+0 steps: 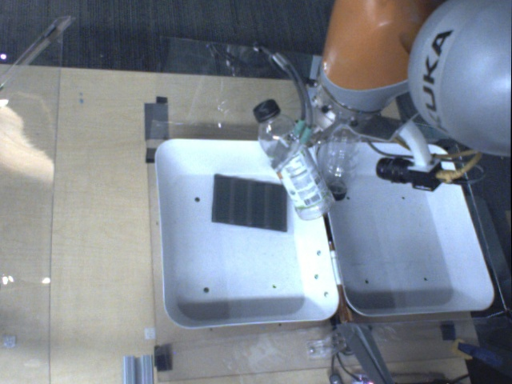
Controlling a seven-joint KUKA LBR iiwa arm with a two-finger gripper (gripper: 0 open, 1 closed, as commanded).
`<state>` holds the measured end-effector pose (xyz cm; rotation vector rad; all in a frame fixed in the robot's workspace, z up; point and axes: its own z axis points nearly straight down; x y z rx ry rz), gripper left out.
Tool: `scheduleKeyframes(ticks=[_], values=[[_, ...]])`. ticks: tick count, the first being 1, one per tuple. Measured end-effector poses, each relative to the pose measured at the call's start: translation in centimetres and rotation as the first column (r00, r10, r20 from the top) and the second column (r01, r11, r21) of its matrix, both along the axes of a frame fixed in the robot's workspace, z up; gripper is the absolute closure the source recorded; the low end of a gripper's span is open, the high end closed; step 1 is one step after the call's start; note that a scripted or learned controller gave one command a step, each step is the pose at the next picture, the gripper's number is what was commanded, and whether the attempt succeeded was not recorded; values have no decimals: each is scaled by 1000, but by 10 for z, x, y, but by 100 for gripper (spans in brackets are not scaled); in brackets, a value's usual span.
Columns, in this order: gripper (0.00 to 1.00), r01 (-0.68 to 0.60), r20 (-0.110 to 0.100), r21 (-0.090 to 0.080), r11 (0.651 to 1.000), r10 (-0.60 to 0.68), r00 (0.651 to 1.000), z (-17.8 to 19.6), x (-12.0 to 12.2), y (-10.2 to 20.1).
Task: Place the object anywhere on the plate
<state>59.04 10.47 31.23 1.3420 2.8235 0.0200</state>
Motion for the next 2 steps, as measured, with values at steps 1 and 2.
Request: scheduleKeyframes(ticks=[1,2], values=[[100,-1,6,2,1000,1,1000,11,1,0],[100,-3,12,3,1000,3,1000,22,3,0]])
